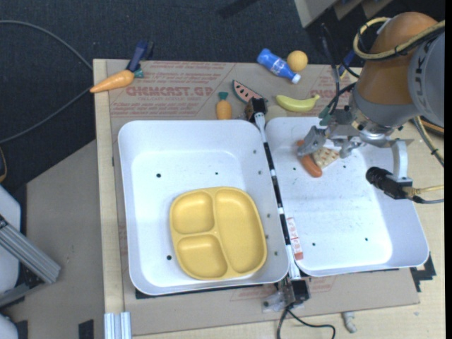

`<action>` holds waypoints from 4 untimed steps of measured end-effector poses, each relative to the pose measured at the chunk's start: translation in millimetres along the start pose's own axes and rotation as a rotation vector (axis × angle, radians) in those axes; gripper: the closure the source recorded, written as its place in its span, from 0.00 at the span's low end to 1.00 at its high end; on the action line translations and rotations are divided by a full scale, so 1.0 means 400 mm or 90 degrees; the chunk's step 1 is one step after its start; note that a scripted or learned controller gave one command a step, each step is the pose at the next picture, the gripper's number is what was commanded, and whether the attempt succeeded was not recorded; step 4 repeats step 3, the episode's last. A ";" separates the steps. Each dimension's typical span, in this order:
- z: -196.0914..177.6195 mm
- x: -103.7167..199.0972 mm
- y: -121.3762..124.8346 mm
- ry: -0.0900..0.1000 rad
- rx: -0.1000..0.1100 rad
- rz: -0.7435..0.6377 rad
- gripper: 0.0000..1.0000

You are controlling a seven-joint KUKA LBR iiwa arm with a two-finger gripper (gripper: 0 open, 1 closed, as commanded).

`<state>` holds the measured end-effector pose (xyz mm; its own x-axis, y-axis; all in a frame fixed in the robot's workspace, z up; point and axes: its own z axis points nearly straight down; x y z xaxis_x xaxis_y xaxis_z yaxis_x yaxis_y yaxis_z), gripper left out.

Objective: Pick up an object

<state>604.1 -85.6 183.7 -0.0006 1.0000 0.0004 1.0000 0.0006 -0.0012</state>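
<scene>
In the right bin (353,224), near its back left corner, lies a small cluster of toy food: a red-orange sausage (311,166), a tan piece (328,158) beside it and a small orange bit (302,147). My gripper (326,141) hangs directly over this cluster, low and partly covering it. The grey arm with its orange band (395,55) reaches in from the upper right. Whether any piece is caught in the gripper is hidden.
A yellow divided plate (217,232) lies in the left bin (148,154). Behind the bins on the bench lie a banana (296,103), a blue bottle (277,65), an orange ball (298,60), a watermelon slice (243,90), a small orange toy (224,109) and a carrot (113,82).
</scene>
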 end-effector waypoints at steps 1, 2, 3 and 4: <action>0.249 -0.093 0.047 -0.001 0.000 0.001 0.00; 0.222 -0.091 0.050 0.000 -0.002 0.001 1.00; -0.004 0.079 0.000 0.000 -0.002 -0.001 1.00; -0.004 0.079 0.000 0.000 -0.002 -0.001 1.00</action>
